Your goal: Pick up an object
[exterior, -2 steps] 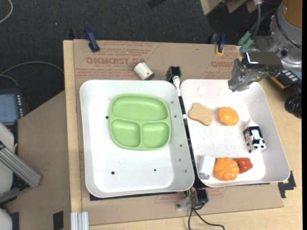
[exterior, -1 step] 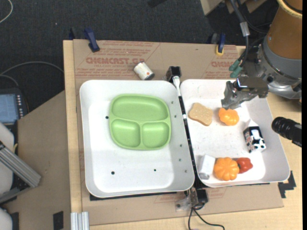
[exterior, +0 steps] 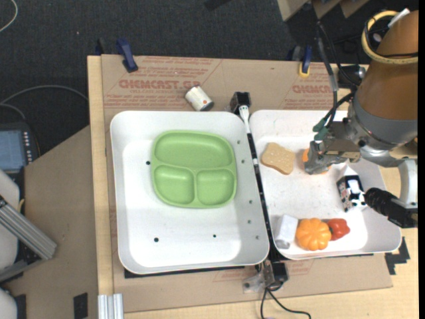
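Orange and ribbed, a toy pumpkin (exterior: 313, 234) sits at the near edge of the right bin (exterior: 299, 198), a shallow white tray with rounded corners. A glossy red toy vegetable (exterior: 339, 228) touches it on one side and a small white block (exterior: 287, 228) on the other.

Further back in the same bin, the gripper (exterior: 319, 163) is down low near the floor, below the grey arm with its orange band. Whether it is open or closed cannot be told, and nothing can be seen held in it. A small orange piece (exterior: 305, 155) lies just beside it, on the side towards the view's left; its shape is too small to make out. A tan, matte slice of toy bread (exterior: 277, 158) lies near that piece. A small black-and-white toy (exterior: 350, 193) lies nearer the camera than the gripper, apart from it.

Beside it, the left bin (exterior: 133, 198) holds a pale green plate (exterior: 194, 168), smooth, with three compartments. Both bins rest on a brown cardboard sheet (exterior: 159, 82), where a short white cylinder (exterior: 198, 98) lies behind the left bin.
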`<action>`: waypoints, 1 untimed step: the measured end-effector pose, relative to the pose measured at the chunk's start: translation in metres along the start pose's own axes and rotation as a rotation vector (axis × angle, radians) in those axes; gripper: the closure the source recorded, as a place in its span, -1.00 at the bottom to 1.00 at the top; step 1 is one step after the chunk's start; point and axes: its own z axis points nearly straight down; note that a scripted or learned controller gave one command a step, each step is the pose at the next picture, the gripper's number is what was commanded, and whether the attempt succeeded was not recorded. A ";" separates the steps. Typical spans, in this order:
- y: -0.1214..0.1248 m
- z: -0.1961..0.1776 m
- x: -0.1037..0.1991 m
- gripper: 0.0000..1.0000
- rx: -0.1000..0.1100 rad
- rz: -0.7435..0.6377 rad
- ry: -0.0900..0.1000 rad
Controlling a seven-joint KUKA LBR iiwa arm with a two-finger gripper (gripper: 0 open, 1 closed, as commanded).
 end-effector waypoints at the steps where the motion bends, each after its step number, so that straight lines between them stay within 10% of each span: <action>1: -0.005 -0.096 -0.069 1.00 -0.024 0.002 -0.003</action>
